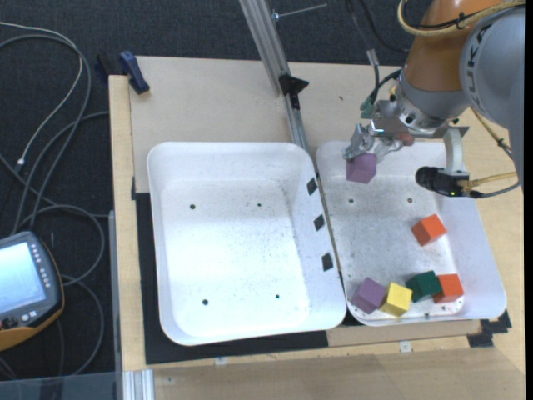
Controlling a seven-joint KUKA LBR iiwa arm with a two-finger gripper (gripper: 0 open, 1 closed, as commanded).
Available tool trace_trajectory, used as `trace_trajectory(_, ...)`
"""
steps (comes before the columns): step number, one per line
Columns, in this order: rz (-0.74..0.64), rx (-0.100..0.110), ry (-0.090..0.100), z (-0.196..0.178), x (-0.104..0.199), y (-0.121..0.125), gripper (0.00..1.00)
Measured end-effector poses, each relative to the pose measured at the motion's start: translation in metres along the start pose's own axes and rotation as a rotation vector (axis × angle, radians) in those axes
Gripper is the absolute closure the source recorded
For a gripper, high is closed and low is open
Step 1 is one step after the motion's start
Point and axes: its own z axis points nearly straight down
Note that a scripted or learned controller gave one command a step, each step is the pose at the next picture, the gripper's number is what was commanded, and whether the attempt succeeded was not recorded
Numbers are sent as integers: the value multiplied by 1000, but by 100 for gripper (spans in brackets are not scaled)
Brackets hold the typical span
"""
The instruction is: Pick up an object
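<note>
My gripper [364, 151] hangs over the far left part of the right bin [491, 265], shut on a purple block [361, 168] that sits between its fingers, lifted above the bin floor. Lower in the same bin lie an orange block [428, 229], a second purple block [369, 294], a yellow block [397, 299], a green block [424, 285] and another orange block [449, 287], clustered near the front edge.
The left bin [166, 223] stands beside the right one, with black clips along the shared wall. A slanted metal rail [266, 40] runs down to the bins' far edge. A blue clamp [133, 71] and cables lie at the left.
</note>
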Motion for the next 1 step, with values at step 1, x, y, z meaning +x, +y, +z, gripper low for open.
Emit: trace_trajectory(1,1,9,1,6,82,13,100)
